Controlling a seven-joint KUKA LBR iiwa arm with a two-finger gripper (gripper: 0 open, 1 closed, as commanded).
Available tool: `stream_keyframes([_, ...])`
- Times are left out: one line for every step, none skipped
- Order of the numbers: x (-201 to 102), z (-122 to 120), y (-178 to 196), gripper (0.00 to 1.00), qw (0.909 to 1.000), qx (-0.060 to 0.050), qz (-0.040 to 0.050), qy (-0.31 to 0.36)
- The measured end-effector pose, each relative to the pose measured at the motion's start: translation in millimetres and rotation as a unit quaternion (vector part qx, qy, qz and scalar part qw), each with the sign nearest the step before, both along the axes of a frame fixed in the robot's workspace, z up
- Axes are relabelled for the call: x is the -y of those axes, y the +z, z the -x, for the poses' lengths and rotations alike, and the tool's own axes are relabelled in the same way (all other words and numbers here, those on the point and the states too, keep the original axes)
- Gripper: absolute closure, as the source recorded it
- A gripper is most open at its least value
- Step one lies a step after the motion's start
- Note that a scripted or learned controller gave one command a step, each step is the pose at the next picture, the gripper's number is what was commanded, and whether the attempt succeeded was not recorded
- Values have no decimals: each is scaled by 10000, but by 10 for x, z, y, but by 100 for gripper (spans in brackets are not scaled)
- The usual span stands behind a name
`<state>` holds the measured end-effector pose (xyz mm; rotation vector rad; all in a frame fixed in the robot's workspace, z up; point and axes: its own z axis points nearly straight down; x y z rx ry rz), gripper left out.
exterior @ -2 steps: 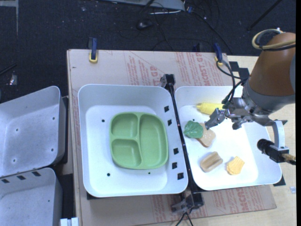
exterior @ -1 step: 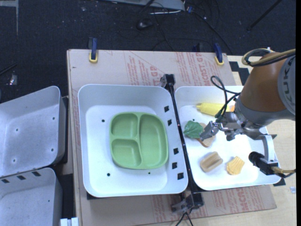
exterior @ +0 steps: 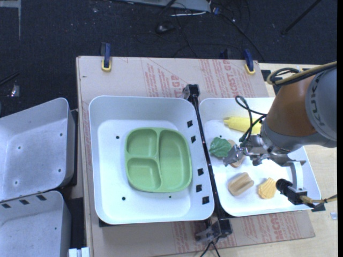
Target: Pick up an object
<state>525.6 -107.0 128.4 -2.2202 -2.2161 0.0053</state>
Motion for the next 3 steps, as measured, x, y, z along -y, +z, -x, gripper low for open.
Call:
stream_keyframes([-6,9,-386,0,10000,4,-2,4])
stream_keyframes([-6,-1,-264,100,10000,25,1,-1])
stream_keyframes([56,-53,344,100,10000,58,13,19])
